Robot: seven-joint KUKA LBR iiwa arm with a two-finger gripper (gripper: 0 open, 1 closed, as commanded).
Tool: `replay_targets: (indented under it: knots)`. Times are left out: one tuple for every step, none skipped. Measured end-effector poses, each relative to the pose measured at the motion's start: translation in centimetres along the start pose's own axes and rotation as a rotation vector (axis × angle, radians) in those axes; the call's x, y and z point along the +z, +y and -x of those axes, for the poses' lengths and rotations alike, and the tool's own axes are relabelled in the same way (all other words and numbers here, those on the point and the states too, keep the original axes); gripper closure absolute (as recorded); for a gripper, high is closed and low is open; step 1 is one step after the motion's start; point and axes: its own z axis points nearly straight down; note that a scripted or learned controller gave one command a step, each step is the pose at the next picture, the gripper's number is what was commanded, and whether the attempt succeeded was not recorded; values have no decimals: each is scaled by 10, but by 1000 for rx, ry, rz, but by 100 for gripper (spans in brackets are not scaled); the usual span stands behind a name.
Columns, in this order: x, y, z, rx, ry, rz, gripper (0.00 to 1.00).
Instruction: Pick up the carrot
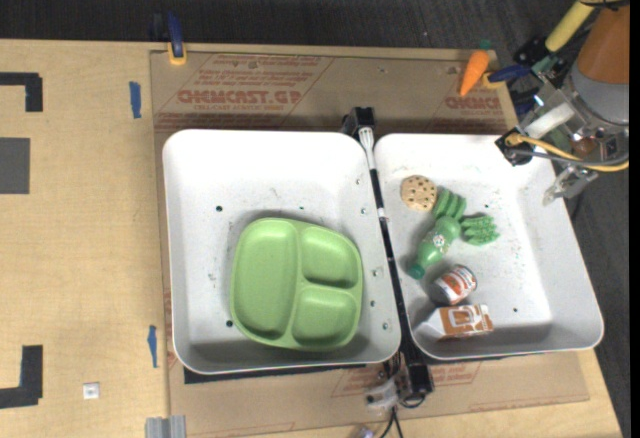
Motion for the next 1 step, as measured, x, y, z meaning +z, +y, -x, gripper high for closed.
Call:
replay_targets:
  knots:
    - [100, 60, 6, 211, -3, -4, 0]
